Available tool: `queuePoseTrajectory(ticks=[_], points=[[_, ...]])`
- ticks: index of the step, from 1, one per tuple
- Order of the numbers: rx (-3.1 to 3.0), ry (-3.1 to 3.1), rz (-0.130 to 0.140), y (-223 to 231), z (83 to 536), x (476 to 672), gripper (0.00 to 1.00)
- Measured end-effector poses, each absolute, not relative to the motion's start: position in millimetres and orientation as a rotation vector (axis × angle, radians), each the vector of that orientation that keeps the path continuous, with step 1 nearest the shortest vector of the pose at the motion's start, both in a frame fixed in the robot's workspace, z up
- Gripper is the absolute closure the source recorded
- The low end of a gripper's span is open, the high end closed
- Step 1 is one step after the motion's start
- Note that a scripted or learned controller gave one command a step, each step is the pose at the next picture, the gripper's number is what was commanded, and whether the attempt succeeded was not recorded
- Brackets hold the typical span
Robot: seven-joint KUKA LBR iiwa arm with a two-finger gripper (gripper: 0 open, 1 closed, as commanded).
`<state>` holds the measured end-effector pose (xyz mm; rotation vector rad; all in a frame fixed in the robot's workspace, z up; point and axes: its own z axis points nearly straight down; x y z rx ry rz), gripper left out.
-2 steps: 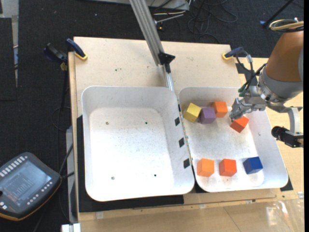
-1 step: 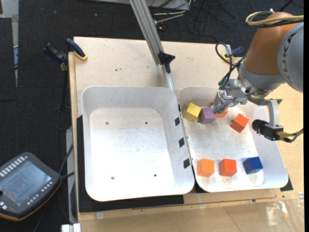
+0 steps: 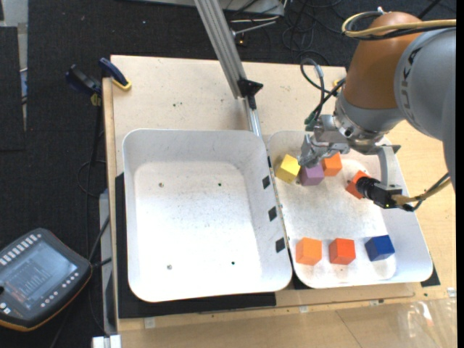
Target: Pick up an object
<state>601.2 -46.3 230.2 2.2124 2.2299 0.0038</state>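
Right bin [image 3: 406,227]: purple cube [image 3: 312,174] directly beneath the pincer [image 3: 313,158].

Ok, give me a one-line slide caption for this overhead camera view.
Claw lowered onto a purple block beside a yellow block in the right bin.

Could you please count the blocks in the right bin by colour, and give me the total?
Yellow: 1
Purple: 1
Orange: 2
Red-orange: 2, the second partly hidden by the arm's hardware
Blue: 1
Total: 7 blocks, all in the right bin. The gripper is just above the purple block.
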Motion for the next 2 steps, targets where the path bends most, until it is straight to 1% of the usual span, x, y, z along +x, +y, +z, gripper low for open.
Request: queuePoseTrajectory(ticks=[2], points=[[2.213, 2.232, 0.002, 64.2, 213.6, 607.8, 1.00]])
